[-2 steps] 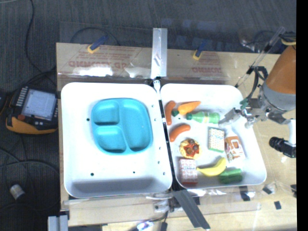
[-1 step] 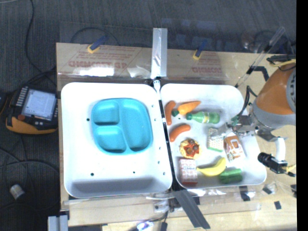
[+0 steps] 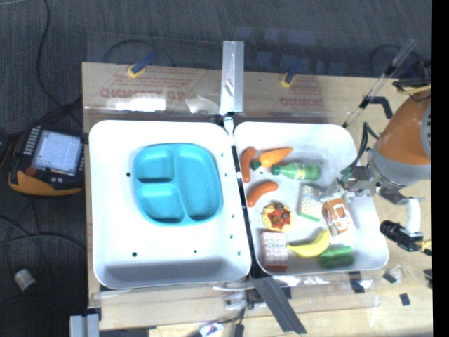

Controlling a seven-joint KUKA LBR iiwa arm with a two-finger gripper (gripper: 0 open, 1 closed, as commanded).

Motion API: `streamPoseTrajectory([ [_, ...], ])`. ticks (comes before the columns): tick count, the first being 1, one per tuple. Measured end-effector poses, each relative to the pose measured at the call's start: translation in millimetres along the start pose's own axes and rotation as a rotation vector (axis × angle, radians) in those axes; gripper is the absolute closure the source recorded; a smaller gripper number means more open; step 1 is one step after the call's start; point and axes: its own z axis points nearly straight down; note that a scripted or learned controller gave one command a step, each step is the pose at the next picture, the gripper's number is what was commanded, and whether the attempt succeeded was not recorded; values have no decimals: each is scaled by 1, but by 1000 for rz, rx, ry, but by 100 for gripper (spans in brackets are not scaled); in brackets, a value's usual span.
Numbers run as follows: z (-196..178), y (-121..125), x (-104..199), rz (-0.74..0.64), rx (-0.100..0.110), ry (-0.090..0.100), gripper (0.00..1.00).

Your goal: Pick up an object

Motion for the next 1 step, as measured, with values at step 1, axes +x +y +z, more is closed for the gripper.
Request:
streamPoseTrajectory([
  [1,-91,20,52,-60,18,3,100],
])
